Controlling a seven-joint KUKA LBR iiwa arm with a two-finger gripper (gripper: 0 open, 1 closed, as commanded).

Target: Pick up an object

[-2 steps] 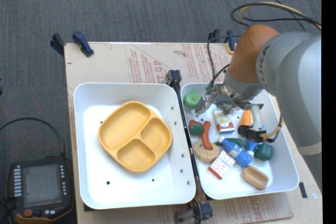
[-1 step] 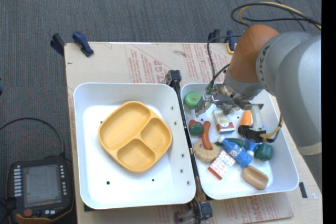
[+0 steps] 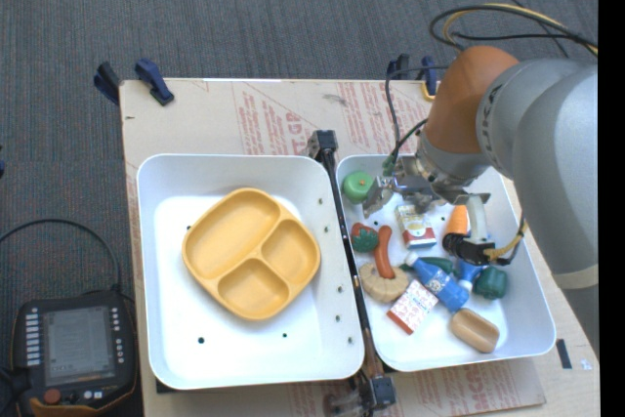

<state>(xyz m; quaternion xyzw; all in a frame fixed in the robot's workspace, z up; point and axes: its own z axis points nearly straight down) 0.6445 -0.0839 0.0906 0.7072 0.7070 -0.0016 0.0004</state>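
Foreground: black teach pendant with a grey screen [image 3: 68, 347] lies on the carpet at my lower left, beside the bench; its cable loops away over the floor
Bench: cardboard-covered bench top [image 3: 244, 117] with red printing; two blue clamps [image 3: 153, 80] grip its far left corner
Left bin: shallow white plastic bin [image 3: 161, 181]; a yellow three-compartment plate [image 3: 252, 252] lies flat in it, roughly central, turned at an angle to the walls
Right bin: second shallow white bin [image 3: 527, 317], touching the first along a black divider; I count a crowd of small toy foods in it
Contents, far end: green round toy [image 3: 357, 183] in the corner nearest the divider; white-and-red small carton [image 3: 417, 230] just below the tool
Contents, middle: red sausage-shaped toy [image 3: 383, 249] beside a dark green and red piece [image 3: 364, 236]; tan round biscuit-like toy [image 3: 383, 284] below them
Contents, near end: blue bottle-shaped toy [image 3: 441, 285]; red-and-white packet [image 3: 413, 306] touching it; tan bread-roll toy [image 3: 475, 329]; dark green chunk [image 3: 491, 282]; orange piece [image 3: 456, 219] by the wrist
Arm: grey arm with orange band [image 3: 469, 107] enters from my right, over the right bin
Tool: two-finger gripper [image 3: 405, 193] sits low over the far end of the right bin, between the green round toy and the carton; I cannot tell how its jaws stand; I see nothing held
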